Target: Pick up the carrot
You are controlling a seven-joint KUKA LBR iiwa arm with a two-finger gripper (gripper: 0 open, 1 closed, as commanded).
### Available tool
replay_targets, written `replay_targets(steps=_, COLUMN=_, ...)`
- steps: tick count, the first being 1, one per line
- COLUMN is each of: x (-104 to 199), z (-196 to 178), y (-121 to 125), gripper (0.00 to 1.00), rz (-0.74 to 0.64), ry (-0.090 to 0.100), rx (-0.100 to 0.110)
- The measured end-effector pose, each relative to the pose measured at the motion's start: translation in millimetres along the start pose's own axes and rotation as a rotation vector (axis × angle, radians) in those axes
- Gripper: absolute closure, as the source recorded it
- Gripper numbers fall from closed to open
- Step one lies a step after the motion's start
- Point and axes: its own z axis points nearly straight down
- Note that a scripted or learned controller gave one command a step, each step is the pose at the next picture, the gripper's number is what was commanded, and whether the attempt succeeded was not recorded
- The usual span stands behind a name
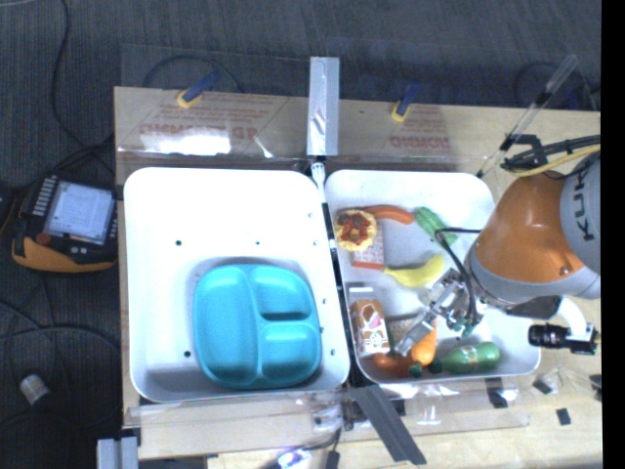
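I'm looking down on the worktop (225, 115) with the two white bins side by side. My landmark is the right bin (488, 198). The arm (532, 242) reaches into it from its right side, orange band showing, and the tool (441, 313) sits low over the bin's near half. There are two carrots in here. One small carrot (424, 344), orange with a green stub, lies just below the tool near the bin's front wall, its upper end right at the tool's tip; whether they touch, I cannot tell. The metal parts blur together, so I cannot tell whether the tool is spread or pressed together. A longer carrot (393, 214) with green top lies along the bin's far side. Beside it, toward the bin's left wall, is a small pizza piece (355, 228). A banana (418, 273) lies mid-bin. A green cucumber (468, 358) rests against the front wall, right of the small carrot. A printed packet (370, 326) lies front left. Left of the right bin, the other bin (156, 213) holds a turquoise divided tray (256, 325).
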Motion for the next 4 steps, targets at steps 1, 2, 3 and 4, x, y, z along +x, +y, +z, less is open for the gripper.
replay_targets(steps=1, x=-5, z=-16, y=4, gripper=1.00, rz=0.000, ry=-0.018, rx=-0.011)
replay_targets(steps=2, x=-74, z=-121, y=-11, gripper=1.00, rz=0.199, ry=-0.001, rx=0.014)
replay_targets(steps=3, x=-74, z=-121, y=-11, gripper=0.00, rz=0.199, ry=-0.001, rx=0.015)
replay_targets(steps=4, x=-48, z=-14, y=-20, gripper=0.00, rz=-0.064, ry=-0.002, rx=0.010)
